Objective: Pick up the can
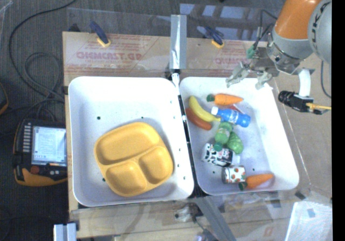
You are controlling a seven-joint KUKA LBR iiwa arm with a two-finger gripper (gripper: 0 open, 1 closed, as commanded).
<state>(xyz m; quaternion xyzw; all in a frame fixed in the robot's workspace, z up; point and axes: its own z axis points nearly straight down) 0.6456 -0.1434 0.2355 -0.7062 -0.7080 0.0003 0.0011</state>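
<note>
The can (233, 174) is small, with a colourful printed label. It lies on its side near the front edge of the right bin (280, 143), touching an orange carrot (258, 180) on its right. My gripper (249, 77) hangs over the far edge of the right bin, well behind the can. Its fingers (235, 78) are spread open with nothing between them.
Between the gripper and the can lie another carrot (228, 98), a banana (200, 109), a blue bottle (232, 116), green vegetables (226, 136) and a cow-patterned carton (218, 155). The left bin (86, 105) holds a yellow divided plate (135, 158).
</note>
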